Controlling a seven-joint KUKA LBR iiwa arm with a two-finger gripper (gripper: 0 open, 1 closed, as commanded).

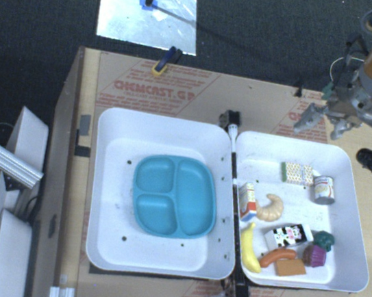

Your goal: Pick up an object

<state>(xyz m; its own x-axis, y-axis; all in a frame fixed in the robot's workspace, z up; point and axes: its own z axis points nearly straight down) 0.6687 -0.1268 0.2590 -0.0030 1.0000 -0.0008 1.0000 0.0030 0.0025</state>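
while hanging at the upper right of the frame above the bench, beyond the right bin's [350, 162] far rim, gripper [322, 124] with fingers spread, pinching nothing. below it in that bin: small can [323, 189], croissant [273, 207], banana [249, 247]. further left, blue divided plate [174, 195] inside left bin [110, 168].

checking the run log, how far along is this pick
Nothing looks done yet: the end effector hangs above the right bin's far edge with nothing between its fingers. The can, croissant and banana all lie in that bin. Descent, grasp and lift remain.
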